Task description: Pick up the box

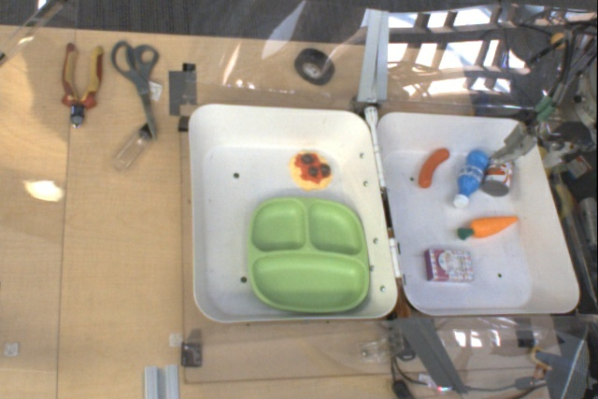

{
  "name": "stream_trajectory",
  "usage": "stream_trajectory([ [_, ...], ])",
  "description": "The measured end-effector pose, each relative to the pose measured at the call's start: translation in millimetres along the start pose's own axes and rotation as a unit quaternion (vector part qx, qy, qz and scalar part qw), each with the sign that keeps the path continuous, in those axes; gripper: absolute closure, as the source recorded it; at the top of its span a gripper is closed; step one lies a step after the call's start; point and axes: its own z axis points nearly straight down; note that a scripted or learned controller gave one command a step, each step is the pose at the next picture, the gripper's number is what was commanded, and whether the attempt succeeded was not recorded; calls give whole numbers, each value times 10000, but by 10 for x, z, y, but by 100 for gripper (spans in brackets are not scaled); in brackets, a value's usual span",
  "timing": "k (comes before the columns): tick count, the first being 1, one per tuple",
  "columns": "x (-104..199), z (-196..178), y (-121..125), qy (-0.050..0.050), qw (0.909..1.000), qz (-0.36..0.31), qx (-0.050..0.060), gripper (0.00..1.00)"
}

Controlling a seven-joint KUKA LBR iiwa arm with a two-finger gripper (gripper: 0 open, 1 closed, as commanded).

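Two white bins sit on a wooden bench; box lies right; gripper state unclear

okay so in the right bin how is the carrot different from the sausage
The carrot is orange with a green tip; the sausage is a darker reddish orange all over. The carrot tapers to a point, while the sausage is rounded at both ends. The carrot lies nearly level across the view; the sausage lies at a slant. The carrot sits nearer the box; the sausage sits farther back. Both lie flat in the right bin.
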Motion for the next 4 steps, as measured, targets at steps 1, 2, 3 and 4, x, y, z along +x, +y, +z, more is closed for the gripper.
stream_trajectory([
  [1, 184, 811, -649, 0, 9979, -647, 2, 0],
  [2, 682, 1616, -760, 5, 9913, -1318, 3, 0],
  [3, 632, 1859, -736, -2, 9927, -1207, -39, 0],
  [4, 622, 1733, -688, -40, 9925, -1213, -110, 100],
])
